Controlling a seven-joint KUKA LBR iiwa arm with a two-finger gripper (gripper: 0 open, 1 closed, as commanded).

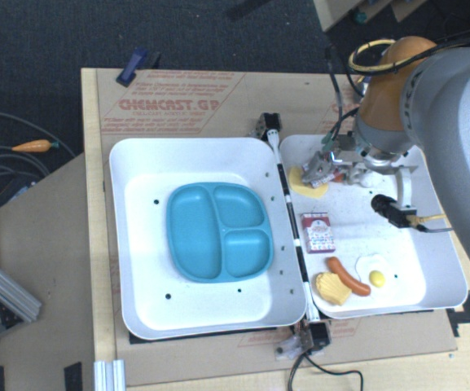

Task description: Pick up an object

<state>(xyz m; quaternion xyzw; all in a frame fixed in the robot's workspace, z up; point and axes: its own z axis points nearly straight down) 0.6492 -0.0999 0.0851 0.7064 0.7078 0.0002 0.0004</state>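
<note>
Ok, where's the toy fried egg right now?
The fried egg lies in the right bin, near its front edge, just right of the hot dog and the crinkled yellow piece.

Bench (177, 104) bears two white bins (137, 218) side by side.

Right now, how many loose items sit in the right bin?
5: yellow piece under the gripper at the far left, red packet mid-left, sausage, waffle and fried egg near. The arm may hide more.
</note>
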